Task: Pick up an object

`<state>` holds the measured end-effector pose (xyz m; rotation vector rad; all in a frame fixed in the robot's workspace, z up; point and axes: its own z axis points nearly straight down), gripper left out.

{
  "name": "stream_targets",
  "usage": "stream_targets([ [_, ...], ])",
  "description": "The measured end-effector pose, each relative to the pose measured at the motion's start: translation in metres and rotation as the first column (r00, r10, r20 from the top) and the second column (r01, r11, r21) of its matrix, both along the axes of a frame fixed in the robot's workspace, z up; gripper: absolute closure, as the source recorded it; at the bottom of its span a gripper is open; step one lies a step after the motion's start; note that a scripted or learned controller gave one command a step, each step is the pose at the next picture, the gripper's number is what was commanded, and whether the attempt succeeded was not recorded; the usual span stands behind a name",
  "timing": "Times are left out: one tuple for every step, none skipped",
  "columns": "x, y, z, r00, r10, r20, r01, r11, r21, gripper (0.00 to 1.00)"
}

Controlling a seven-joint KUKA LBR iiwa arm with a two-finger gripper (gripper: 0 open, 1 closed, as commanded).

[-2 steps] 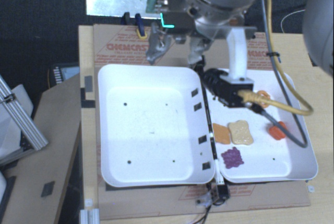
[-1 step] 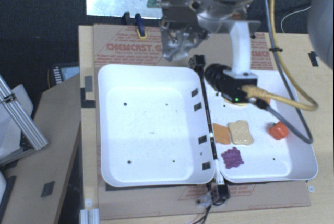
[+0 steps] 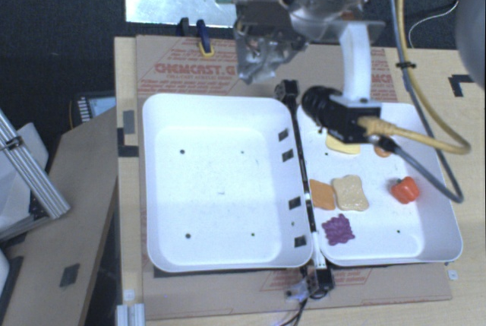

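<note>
Hanging with gripper (image 3: 260,64) above left bin's (image 3: 216,191) far edge, grip unreadable, well apart from purple grape cluster (image 3: 339,229) at right bin's (image 3: 383,235) near-left corner.

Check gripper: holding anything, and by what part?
Nothing visibly held. The gripper hangs blurred over the cardboard behind the bins, no object seen at it. Purple grapes, beige slab and red piece lie in the right bin.
</note>
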<state>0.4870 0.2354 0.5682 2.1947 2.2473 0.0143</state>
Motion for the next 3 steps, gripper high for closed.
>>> stream_targets([
  [0.0, 0.0, 0.011, 1.0, 0.007, 0.001, -0.007, 1.0, 0.002, 1.0],
  [0.0, 0.001, 0.022, 1.0, 0.013, 0.003, -0.013, 1.0, 0.003, 1.0],
  [0.0, 0.001, 0.021, 1.0, 0.014, 0.002, -0.014, 1.0, 0.003, 0.0],
])
